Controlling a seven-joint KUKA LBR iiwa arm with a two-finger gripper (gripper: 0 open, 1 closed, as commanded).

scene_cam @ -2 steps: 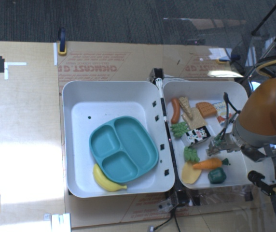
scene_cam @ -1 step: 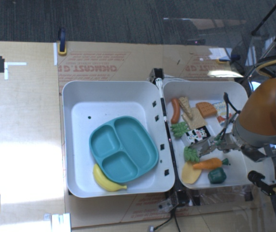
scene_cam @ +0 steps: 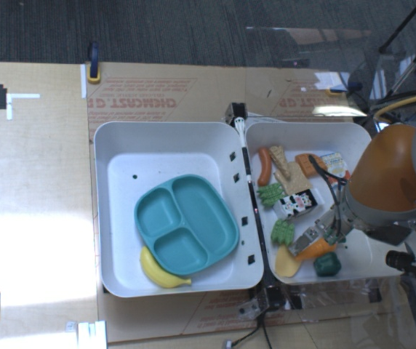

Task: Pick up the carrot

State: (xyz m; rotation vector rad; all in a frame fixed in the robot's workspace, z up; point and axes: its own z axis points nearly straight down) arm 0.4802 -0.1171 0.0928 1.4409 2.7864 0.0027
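The table [scene_cam: 33, 195] carries two white bins side by side. The left bin [scene_cam: 113, 195] holds a teal divided plate [scene_cam: 186, 224] with a banana [scene_cam: 161, 271] along its near-left edge. The right bin [scene_cam: 353, 264] holds assorted toy food. The arm [scene_cam: 390, 173] reaches into it, its pincer [scene_cam: 323, 237] low near the bin's front edge. The carrot [scene_cam: 314, 250] lies just under the pincer, beside a dark green piece [scene_cam: 328, 265]; whether the pincer is apart or together I cannot tell.

Grey arm [scene_cam: 393, 180] from the right, end effector [scene_cam: 318, 237] lowered, angled leftward
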